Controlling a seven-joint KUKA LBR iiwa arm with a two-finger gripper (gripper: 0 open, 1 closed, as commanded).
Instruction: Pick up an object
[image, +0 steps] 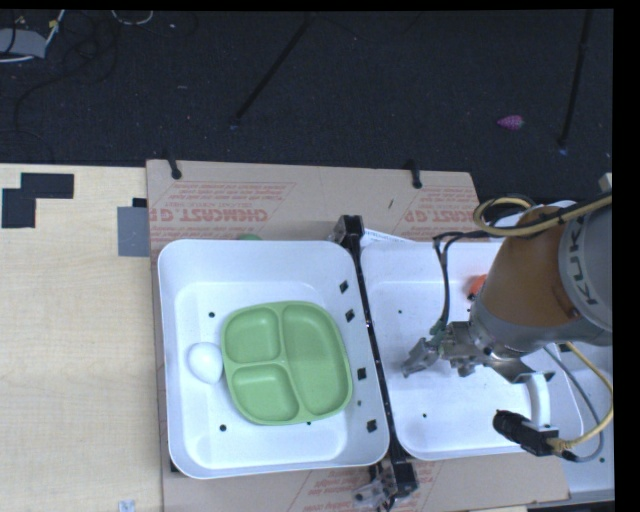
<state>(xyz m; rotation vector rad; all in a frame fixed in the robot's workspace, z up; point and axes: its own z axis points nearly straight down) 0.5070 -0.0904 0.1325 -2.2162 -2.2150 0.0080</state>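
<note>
A green divided plate (285, 360) lies in the left bin (172, 300). A small white egg-shaped object (205, 362) rests against the plate's left edge. My gripper (418, 360) hangs low over the floor of the right bin (410, 275), near its left side, pointing toward the divider. Nothing shows in its grasp. A small orange-red object (476, 286) peeks out beside the arm's orange band (525, 285), mostly hidden by it.
A black divider rail (360, 330) runs between the two bins. Yellow and black cables (505, 210) loop around the wrist. A black fitting (522, 430) sits at the right bin's front edge. Brown cardboard (300, 200) lies under the bins.
</note>
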